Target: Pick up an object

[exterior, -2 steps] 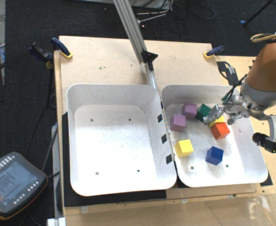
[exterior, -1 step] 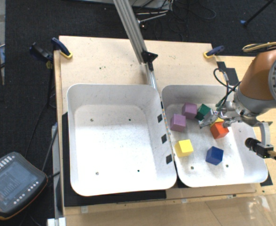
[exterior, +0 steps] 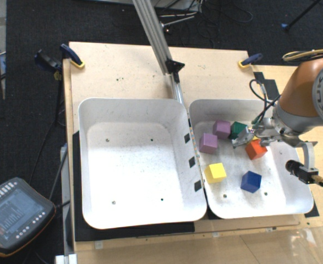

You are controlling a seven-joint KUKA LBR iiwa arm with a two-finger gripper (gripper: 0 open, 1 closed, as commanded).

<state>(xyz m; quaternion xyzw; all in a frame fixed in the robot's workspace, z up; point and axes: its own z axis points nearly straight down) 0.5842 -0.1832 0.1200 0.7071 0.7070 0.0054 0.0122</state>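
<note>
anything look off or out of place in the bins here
Nothing stands out. The blocks, two purple, green, orange, yellow and blue, all lie inside the right bin, loosely scattered and some tilted. The gripper sits low among them.

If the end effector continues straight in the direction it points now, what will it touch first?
Probably the green block: the end effector points toward the picture's left, its tip beside that block. Depth is unclear, so it could pass just by it.
</note>
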